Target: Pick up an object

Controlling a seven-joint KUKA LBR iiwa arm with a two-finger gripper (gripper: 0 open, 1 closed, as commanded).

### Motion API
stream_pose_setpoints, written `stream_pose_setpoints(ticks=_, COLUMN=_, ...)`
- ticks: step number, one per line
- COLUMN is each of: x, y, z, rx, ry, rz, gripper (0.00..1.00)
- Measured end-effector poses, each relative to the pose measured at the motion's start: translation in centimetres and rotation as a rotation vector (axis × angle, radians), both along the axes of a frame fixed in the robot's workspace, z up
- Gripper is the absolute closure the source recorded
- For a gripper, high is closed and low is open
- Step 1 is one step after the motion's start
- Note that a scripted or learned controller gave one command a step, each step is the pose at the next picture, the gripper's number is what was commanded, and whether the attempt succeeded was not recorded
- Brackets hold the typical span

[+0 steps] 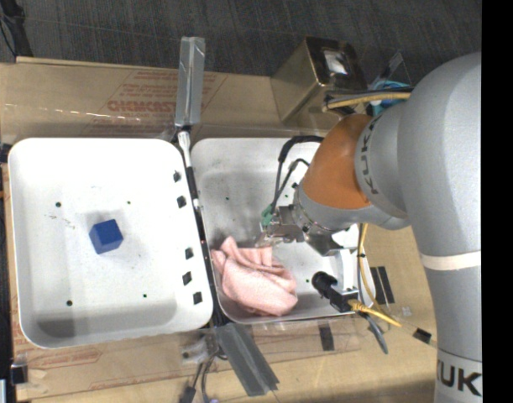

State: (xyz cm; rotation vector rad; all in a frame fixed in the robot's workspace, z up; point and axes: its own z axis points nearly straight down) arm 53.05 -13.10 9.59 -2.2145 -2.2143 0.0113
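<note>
Pink cloth (254,284), crumpled into a soft heap, in the right bin (231,166). Lies in that bin's corner nearest the middle of the table's (407,313) lower edge as seen from the camera, pressed against the wall shared with the neighbouring bin and close to the lower wall. Folded over itself in thick rolls, upper end narrower than the lower.

Claw (271,232) directly over the upper end of the cloth, pointing down and touching it or very nearly so; hard to say which from this angle. Cannot tell whether clenched or released, and nothing visibly gripped in it.

Behind the claw, the orange band (336,170) of the wrist, and beyond that the thick grey arm (441,166) reaching in over the table's right edge and covering much of the right bin's right half.

Blue cube (106,235) in the left bin (88,166), alone, a little left of that bin's centre and well apart from the cloth and the claw. Stands flat on the white floor, touching no wall.

Between the two bins, a row of small black clips (189,254) along the shared wall. At the upper end of that wall, a grey metal strip (189,78) running up toward the table's far edge, across a sheet of cardboard (88,91) spread under and behind the bins. Near the far edge, beyond the right bin, a brown box (315,78) set at an angle.
</note>
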Motion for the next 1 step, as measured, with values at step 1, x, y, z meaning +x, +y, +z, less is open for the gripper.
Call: stream_pose_setpoints(ticks=1, x=1.73, y=4.42, z=11.32, rx=-0.001, ry=-0.007, rz=0.058, gripper=1.0)
